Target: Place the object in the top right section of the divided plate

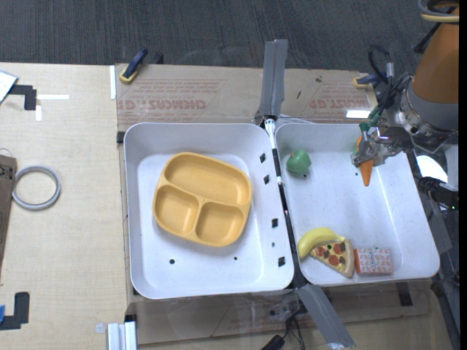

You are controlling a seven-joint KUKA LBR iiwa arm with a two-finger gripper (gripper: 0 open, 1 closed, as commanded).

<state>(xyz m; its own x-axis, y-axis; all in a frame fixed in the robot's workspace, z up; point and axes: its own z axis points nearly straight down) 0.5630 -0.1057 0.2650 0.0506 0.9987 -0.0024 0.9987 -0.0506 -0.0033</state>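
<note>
A yellow divided plate (pixel 203 197) lies in the left bin (pixel 142 217), with one wide section at the back and two smaller ones at the front. My gripper (pixel 371 146) hangs over the back right part of the right bin (pixel 408 224). Its fingers are shut on a small orange carrot (pixel 365 169), which points down from between them. The carrot is well to the right of the plate, across the divider between the bins.
In the right bin a green toy (pixel 298 162) sits at the back left. A banana (pixel 319 239), a pizza slice (pixel 334 255) and a red-and-white box (pixel 373 261) lie along the front. A tape roll (pixel 33 187) rests on the bench at far left.
</note>
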